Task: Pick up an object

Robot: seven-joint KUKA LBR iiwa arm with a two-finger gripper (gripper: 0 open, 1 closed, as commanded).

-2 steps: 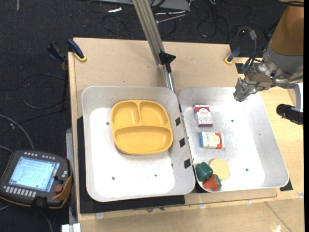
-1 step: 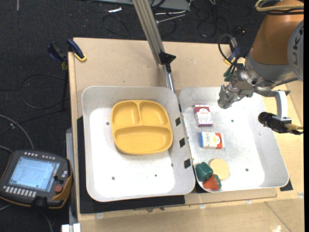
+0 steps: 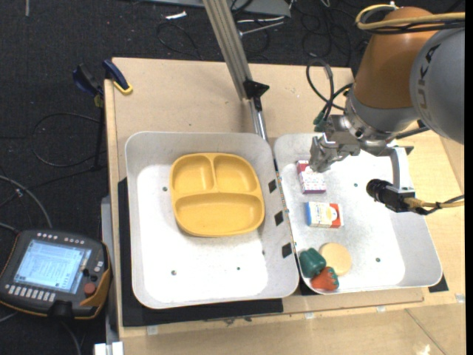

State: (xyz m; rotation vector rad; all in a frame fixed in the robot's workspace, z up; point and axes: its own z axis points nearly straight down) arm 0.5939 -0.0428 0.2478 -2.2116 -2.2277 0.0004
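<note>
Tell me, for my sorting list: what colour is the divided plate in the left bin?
Yellow; the camera view shows the plate.

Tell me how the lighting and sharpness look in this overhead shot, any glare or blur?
Camera view: even, soft light, faint shadows under the yellow tray; the white bins look bright but keep detail; the orange band shows a mild sheen; the gripper looks slightly soft, the small boxes' print unreadable.

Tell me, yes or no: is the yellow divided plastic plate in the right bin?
No, the yellow divided plastic plate lies in the left white bin.
</note>
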